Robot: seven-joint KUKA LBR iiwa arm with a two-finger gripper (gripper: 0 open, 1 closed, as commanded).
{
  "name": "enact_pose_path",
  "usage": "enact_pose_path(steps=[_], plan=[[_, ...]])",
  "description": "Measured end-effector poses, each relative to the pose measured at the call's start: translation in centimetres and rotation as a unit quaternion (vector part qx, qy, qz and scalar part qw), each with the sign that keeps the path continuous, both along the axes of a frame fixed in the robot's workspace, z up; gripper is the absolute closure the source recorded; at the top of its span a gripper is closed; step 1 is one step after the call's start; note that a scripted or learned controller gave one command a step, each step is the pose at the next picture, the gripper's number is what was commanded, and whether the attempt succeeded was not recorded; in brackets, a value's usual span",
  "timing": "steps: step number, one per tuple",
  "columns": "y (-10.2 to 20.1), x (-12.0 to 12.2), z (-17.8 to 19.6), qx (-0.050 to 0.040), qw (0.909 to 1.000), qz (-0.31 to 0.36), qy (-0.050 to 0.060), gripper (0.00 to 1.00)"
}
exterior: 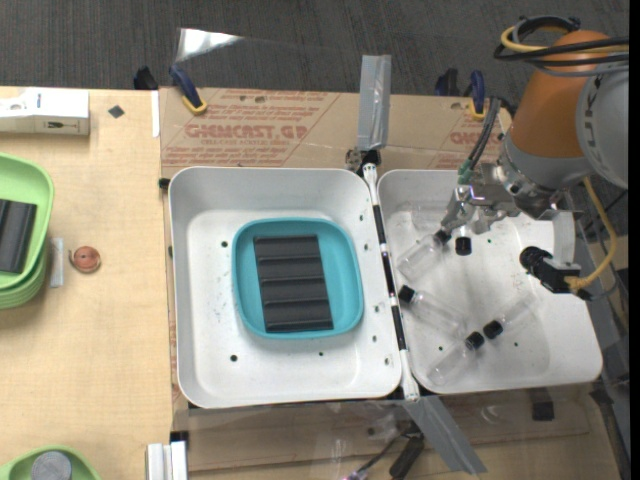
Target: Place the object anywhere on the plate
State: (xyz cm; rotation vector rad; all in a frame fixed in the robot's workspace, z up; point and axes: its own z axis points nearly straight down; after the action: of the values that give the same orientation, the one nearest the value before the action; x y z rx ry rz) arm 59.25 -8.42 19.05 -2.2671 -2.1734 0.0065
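Observation:
A teal plate (345,268) with a black ridged insert (292,281) lies in the left white bin (195,298). Several clear plastic bottles with black caps lie in the right white bin (570,353): one at the upper left (418,261), one below it (432,310), and two near the front (450,361) (515,316). My gripper (456,224) is low over the upper part of the right bin, just above a black cap (462,245) and next to the upper-left bottle. I see nothing clearly held in it.
The grey arm with its orange band (560,108) comes in from the upper right, with cables beside it. A green tray (20,233), a small round piece (86,259) and a white box (45,111) sit on the wooden bench at left. Cardboard lies behind the bins.

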Motion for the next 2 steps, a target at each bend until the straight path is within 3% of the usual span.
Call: enact_pose_path(steps=[1,2], plan=[[6.6,-1.2,0.0,0.0009,0.9964,0.085,0.0,1.0],[11.0,-6.1,0.0,0.0013,0.9809,0.194,0.0,1.0]])
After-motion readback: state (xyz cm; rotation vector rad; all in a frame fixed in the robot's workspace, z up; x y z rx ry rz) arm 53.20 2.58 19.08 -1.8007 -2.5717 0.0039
